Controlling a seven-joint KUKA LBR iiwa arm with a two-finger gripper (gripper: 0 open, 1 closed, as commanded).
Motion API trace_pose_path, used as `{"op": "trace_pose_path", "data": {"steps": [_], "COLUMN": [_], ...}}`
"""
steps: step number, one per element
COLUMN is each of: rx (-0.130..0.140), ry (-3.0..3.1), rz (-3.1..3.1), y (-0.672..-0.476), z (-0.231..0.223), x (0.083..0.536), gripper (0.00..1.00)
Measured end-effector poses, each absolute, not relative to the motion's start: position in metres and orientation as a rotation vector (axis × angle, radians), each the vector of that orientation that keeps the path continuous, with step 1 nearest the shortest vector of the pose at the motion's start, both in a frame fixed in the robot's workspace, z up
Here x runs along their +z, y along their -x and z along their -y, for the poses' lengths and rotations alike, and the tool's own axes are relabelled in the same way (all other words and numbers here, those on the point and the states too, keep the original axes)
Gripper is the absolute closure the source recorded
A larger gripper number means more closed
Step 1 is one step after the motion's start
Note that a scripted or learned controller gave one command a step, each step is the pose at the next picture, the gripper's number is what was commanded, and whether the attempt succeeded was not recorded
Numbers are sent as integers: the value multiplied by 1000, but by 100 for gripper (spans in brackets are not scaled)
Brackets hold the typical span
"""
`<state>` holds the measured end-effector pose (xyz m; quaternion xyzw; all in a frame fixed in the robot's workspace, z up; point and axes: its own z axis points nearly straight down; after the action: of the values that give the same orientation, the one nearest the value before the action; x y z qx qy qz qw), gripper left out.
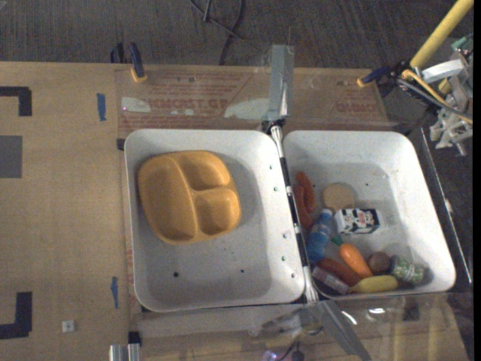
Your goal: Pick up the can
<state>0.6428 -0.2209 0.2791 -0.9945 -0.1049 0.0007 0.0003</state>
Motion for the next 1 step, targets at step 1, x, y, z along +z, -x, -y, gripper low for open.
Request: {"op": "trace_pose_path", "data": {"steps": [1], "rx": [6], "ry": [3123], "rz": [318], "y": [-591], "z": [222], "x": [210], "gripper": [100]}}
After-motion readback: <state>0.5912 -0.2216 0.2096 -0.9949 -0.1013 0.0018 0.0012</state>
